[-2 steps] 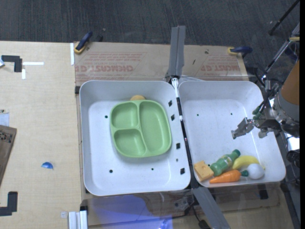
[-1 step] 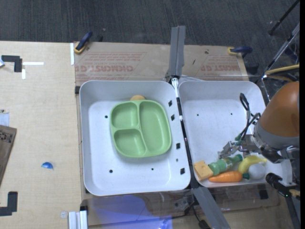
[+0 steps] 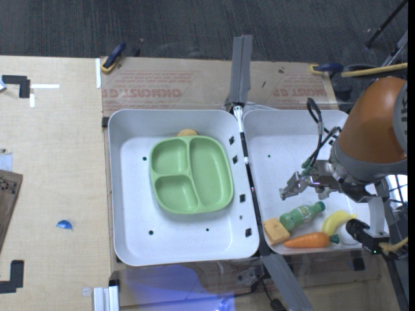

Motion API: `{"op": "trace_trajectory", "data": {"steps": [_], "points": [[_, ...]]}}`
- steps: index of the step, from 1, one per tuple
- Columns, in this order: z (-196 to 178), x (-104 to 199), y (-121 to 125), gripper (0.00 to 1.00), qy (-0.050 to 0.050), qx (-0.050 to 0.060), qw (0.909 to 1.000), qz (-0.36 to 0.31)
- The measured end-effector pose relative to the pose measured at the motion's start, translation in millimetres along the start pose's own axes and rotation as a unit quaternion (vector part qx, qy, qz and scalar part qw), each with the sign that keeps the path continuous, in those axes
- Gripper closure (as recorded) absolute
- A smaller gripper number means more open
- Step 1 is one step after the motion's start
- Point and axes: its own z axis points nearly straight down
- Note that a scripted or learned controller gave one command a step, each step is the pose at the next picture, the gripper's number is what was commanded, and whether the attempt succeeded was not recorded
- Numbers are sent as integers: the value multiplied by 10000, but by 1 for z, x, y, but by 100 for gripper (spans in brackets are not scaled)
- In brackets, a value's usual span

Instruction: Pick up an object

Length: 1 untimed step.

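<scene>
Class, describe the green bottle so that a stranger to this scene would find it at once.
Start at the right white bin. Near its front edge lies a cluster of toy foods, just below the gripper. The green bottle lies on its side among them, above the carrot: the only green, capped item there.

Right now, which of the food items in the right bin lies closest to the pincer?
The green bottle. It lies just below the pincer, while the orange carrot, the yellow banana and the tan block lie lower, nearer the bin's bottom edge.
</scene>
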Motion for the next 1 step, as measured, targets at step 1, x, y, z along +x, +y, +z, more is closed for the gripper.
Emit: {"op": "trace_trajectory", "data": {"steps": [1], "points": [[100, -45, 1, 0, 7, -5, 9971, -767]]}}
